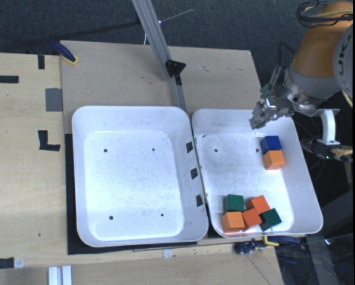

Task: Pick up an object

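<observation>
Clearly the gripper (257, 121) hangs over the far edge of the right bin (302, 186), nothing visibly between its tips; how wide it stands I cannot tell. The nearest targets, a blue cube (270, 143) touching an orange cube (274, 159), sit just nearer the camera, so a clean pick probably means centring over one block and descending straight.

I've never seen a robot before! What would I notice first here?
Probably the bright blocks in the right bin: a blue block touching an orange block near its far side, and a cluster of green and orange blocks at its near edge. The arm's end effector hangs over that bin's far edge, close to the blue block.
</observation>
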Robot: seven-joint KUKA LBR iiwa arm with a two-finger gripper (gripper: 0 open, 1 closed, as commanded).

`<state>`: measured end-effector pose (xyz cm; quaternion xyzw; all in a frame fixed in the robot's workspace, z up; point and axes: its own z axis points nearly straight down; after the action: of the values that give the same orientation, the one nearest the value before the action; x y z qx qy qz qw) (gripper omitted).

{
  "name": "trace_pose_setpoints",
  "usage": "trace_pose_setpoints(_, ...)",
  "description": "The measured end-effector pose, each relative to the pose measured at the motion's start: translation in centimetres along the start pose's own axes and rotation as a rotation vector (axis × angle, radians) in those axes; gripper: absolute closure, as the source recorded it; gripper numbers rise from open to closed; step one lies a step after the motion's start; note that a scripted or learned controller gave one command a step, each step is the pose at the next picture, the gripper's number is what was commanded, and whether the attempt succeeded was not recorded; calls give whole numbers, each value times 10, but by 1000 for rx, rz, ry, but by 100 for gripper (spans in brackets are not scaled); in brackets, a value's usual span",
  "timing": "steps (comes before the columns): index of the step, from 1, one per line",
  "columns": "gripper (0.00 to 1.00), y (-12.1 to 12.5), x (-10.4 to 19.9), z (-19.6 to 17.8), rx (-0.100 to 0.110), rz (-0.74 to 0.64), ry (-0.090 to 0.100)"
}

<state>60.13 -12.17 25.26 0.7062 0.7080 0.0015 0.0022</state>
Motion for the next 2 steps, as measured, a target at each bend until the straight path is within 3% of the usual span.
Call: trace_pose_setpoints(2,100,-2,109,0,6,-5,3)
